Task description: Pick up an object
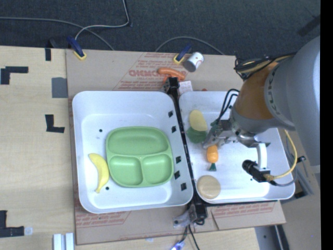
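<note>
The end effector (214, 139) is seen low in the right bin (278, 191), just above the carrot (212, 153); whether it is spread or pinching cannot be told. The approach step is judged to be in hand; a closing and a straight lift would be called for next. The pear (197, 121) lies just beyond the carrot, the bun (208, 186) nearer. Open floor is left right of the carrot, away from the centre wall.
</note>
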Available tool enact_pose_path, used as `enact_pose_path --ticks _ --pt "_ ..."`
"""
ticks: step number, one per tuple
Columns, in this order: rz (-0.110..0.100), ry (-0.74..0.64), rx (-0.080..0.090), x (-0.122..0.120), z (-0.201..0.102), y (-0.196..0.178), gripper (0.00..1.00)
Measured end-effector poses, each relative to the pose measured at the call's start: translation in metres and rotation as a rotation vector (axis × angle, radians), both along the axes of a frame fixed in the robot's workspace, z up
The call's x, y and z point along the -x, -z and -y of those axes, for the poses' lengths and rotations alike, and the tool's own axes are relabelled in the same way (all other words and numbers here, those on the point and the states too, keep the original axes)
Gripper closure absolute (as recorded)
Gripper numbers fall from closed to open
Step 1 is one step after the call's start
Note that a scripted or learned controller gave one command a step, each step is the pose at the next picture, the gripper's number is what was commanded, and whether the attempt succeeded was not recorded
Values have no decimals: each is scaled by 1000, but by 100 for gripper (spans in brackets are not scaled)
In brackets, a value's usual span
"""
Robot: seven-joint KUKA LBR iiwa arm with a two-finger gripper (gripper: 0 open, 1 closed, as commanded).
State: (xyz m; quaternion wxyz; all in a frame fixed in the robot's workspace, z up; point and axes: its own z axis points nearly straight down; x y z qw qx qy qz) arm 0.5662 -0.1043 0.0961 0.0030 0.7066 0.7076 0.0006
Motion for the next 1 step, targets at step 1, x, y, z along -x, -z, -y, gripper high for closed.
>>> enact_pose_path --ticks 1 --pt "-5 -1 -4 -27 -87 -88 100"
